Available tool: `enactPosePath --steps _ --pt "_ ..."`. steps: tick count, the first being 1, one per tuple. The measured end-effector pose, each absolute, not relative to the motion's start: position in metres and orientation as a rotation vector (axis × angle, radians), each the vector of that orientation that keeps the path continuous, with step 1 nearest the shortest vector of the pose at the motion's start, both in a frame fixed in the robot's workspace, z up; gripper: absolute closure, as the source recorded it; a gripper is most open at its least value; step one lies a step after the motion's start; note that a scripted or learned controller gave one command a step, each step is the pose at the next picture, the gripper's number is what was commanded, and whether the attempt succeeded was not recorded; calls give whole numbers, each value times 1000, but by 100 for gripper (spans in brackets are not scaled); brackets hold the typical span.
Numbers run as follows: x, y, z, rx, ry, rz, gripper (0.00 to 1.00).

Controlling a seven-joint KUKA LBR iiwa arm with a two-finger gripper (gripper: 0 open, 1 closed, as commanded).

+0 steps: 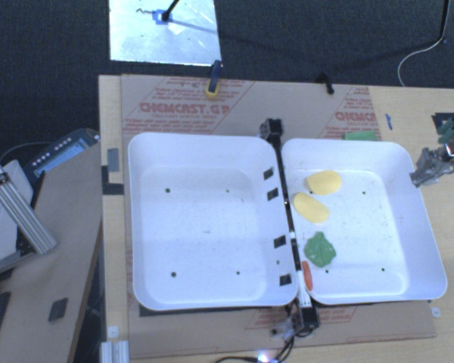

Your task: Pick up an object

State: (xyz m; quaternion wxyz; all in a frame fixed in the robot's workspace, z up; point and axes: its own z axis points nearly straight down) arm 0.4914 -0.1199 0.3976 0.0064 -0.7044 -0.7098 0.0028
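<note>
The gripper (433, 169) is being held just outside the right bin's (408, 278) right rim, touching nothing, its opening being too blurred to tell, while two yellow pieces (323, 182) (311, 208), a green piece (319, 249) and an orange piece (307, 276) are being kept near that bin's left wall.

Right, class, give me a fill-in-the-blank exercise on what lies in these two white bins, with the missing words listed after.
1. The two yellow pieces lie in the ____ bin as the camera sees it.
2. The leafy piece below them is coloured ____.
3. The small orange piece lies against that bin's ____ wall.
4. The claw is beyond the right bin's ____ rim.

Missing words: right; green; left; right
</note>
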Motion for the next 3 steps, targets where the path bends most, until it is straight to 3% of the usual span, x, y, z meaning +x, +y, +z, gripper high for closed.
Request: enactPosePath --steps 1,2,3 --pt "498 -30 540 -2216 -2244 -23 100" --pt "500 -201 535 -2242 -2211 4 100" --pt "486 -159 426 -2210 -2222 5 100"
